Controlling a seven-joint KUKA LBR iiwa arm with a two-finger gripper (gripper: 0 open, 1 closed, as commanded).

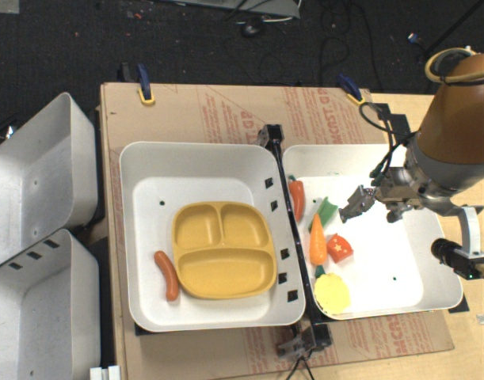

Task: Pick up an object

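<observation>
The right bin (pixel 400 279) holds a red pepper (pixel 297 198) against its left wall. Beside the pepper lie a small green piece (pixel 326 210), an orange carrot (pixel 316 240), a small red fruit (pixel 340 248) and a yellow round piece (pixel 332 293). My gripper (pixel 355 206) hangs over the middle of this bin, just right of the green piece and above the red fruit. Nothing shows in its grasp. The grey arm with its orange band (pixel 459 117) comes in from the right.
The left bin (pixel 146 212) carries a yellow divided plate (pixel 223 249) and a brown sausage (pixel 167 275) at its left. A black divider (pixel 285 212) runs between the bins. White trays (pixel 36 172) stand off the bench at the left.
</observation>
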